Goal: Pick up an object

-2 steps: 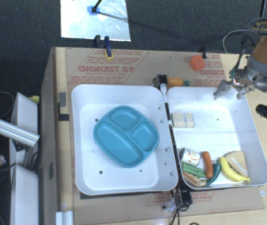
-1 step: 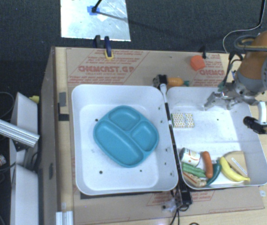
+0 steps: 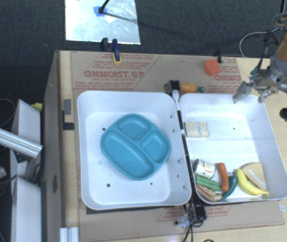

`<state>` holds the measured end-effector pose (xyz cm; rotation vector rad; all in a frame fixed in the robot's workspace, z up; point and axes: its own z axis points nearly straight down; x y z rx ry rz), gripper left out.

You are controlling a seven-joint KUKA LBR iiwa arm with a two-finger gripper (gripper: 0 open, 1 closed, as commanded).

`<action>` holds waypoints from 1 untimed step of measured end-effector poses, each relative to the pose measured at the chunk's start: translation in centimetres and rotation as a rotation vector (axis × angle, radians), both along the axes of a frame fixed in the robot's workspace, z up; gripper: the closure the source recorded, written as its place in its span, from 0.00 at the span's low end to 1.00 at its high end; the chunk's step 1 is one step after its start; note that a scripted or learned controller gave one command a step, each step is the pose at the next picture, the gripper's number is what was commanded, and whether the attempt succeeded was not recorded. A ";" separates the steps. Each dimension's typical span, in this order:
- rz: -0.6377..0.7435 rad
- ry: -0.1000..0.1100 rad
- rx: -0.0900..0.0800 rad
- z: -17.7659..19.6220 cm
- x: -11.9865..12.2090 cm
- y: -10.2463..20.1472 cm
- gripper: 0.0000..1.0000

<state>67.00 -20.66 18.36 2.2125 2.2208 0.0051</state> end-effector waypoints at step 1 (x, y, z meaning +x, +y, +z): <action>0.000 0.005 0.002 -4.6 -0.1 0.0 0.00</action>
